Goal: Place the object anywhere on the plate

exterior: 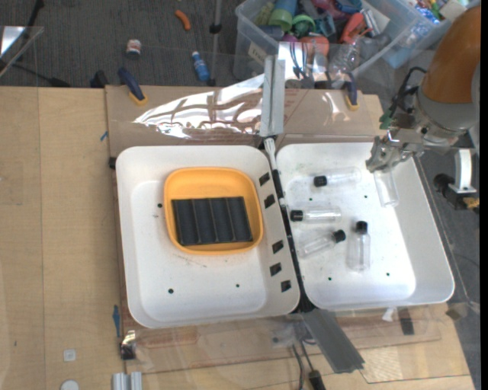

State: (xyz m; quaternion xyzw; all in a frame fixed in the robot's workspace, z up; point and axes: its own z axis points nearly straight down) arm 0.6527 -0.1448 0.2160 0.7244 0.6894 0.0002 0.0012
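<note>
An orange plate [180,185] lies in the left bin [145,289] and carries a black ridged block [211,221]. Several clear vials with black caps lie in the right bin [427,282]: one at the back [329,180], one in the middle [314,215], one slanted below it [320,242] and one upright to the right [357,245]. My gripper [385,158] hangs over the right bin's far right part. Another clear vial [387,188] reaches out from just under it, with its upper end hidden by the gripper.
A black-marked divider [276,221] separates the two bins. Behind them stand a clear tub of mixed objects [320,23] and a shiny foil sheet [206,114]. The arm's orange band [457,53] is at the upper right.
</note>
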